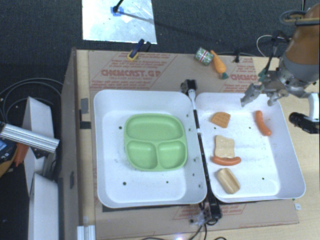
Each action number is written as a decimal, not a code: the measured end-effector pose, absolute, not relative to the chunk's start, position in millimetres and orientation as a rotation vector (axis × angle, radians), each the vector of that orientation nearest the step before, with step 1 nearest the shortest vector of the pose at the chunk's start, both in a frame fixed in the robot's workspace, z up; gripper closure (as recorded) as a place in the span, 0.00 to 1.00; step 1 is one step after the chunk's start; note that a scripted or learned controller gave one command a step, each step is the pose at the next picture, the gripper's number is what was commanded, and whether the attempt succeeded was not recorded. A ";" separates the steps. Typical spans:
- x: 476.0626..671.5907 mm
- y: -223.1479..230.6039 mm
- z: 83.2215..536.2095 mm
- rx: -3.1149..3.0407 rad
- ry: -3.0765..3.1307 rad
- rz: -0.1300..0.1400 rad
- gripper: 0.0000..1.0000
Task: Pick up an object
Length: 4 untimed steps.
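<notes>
Sausage [263,123], the reddish one lying at a slant in the upper right of the right bin [285,184], looks like the nearest candidate, and the gripper [260,97] hangs just above and to its left, over the bin's back edge. Two grey fingers [248,97] point down and stand apart, well open, with nothing between them. So no grab yet, folks, this is the approach.

Other options sit lower in the frame: an orange nugget [220,119] near the divider, a slice of bread [224,146] with a second sausage [226,160] touching its lower edge, and a bun [227,180] toward the bottom. The left bin [107,184] bears a green divided plate [155,141], a poor target for two slim fingers.

To do this well, I'd say: go for the lone sausage. It lies apart from everything else, so the fingers can straddle it without nudging a neighbour. Turn the wrist so the jaws close across its narrow width, not along its length, centre over its middle, then come straight down until the tips nearly reach the bin floor. It's round and may roll, so close evenly. The bin's right wall is near; keep clear of it.

The bread-and-sausage pair is riskier, since they touch.
</notes>
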<state>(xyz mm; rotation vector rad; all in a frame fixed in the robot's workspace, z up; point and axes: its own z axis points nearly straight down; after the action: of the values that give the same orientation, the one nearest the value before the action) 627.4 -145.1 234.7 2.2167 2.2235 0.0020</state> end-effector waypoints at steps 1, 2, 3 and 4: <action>558.2 -114.3 150.5 2.221 2.223 0.000 0.00; 555.4 -98.4 87.3 2.217 2.220 0.010 0.00; 553.8 -99.4 94.9 2.219 2.221 0.004 1.00; 553.8 -99.4 94.9 2.219 2.221 0.004 0.00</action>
<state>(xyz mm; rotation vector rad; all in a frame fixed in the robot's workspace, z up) 553.8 -99.4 94.9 2.2187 2.2212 0.0038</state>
